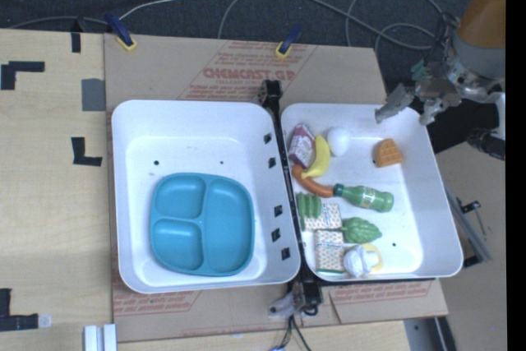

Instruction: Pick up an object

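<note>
Left white bin (131,177) holding blue divided plate (201,223), right bin (427,201) beside it holding toy foods, tool (408,105) open, empty, above right bin's far rim

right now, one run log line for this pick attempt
phase: approach | gripper: open, above right bin far rim, holding nothing | nearest: orange toy | blue plate: in left bin

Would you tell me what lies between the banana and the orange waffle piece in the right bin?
In the camera view, a white ball lies between the banana and the orange waffle piece.
</note>
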Robot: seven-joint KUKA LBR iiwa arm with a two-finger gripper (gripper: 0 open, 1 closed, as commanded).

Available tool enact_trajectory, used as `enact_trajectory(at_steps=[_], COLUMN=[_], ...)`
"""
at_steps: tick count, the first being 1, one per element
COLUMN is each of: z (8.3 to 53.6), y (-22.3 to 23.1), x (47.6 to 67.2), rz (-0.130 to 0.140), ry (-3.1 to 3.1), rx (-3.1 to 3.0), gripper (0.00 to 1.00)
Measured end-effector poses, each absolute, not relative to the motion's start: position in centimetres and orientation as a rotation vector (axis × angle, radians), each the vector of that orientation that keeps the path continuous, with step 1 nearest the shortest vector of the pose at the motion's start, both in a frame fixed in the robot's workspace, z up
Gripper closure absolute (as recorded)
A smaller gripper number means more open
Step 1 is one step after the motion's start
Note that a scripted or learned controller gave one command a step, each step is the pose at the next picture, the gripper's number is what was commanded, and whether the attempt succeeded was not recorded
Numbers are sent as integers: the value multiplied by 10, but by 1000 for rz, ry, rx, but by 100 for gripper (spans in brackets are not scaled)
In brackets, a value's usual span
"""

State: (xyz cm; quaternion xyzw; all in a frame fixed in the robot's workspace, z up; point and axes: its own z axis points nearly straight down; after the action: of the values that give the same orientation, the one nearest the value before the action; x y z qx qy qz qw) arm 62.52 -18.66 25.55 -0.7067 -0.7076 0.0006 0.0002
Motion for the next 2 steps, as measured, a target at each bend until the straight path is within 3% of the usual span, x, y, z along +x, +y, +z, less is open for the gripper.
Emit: enact_trajectory(at_steps=[1, 2], z=[141, 92], y=[-141, -100], x=[648, 666], rz=[4, 2], ry=[-2221, -2222], rx=[-2217, -2221], gripper=[0, 0])
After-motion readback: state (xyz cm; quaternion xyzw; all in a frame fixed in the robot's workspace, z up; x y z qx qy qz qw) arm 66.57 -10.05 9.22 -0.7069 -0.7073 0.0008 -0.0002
